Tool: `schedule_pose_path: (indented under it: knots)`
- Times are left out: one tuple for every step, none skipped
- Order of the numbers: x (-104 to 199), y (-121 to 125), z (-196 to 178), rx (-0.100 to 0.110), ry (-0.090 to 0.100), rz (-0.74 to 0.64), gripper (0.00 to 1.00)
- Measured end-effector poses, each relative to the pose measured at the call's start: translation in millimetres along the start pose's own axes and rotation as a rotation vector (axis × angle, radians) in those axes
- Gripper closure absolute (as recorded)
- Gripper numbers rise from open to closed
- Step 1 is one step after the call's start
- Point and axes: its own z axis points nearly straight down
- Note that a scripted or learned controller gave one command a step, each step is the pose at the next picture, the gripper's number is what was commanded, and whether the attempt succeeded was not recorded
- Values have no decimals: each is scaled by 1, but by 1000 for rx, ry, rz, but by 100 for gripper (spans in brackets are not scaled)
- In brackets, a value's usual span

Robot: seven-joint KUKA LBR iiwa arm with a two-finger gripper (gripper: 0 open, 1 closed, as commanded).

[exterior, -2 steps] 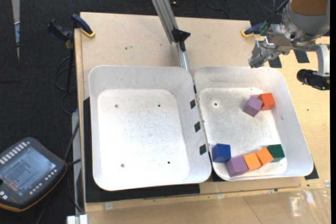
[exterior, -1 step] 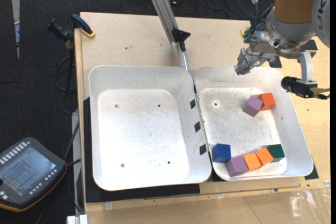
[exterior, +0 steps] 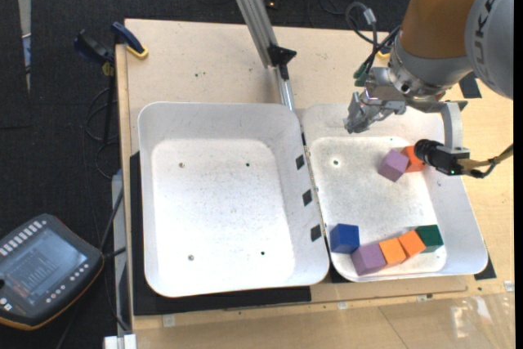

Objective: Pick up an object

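The right bin holds several small blocks. A purple cube lies near its far side with an orange block tucked behind it. Along the near rim sit a blue cube, a purple block, an orange block and a green block. My gripper hangs over the bin's far left rim, above and left of the purple cube, with nothing visible between its fingers.
The left bin lies beside the right one. A metal pole slants down to the gap between the bins. A blue and yellow clamp sits at the bench's far left corner, and a teach pendant lies off the bench at lower left.
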Motion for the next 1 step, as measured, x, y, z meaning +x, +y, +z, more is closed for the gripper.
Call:
schedule_pose_path:
  knots:
    - [52, -13, 3, -1, 0, -1, 100]
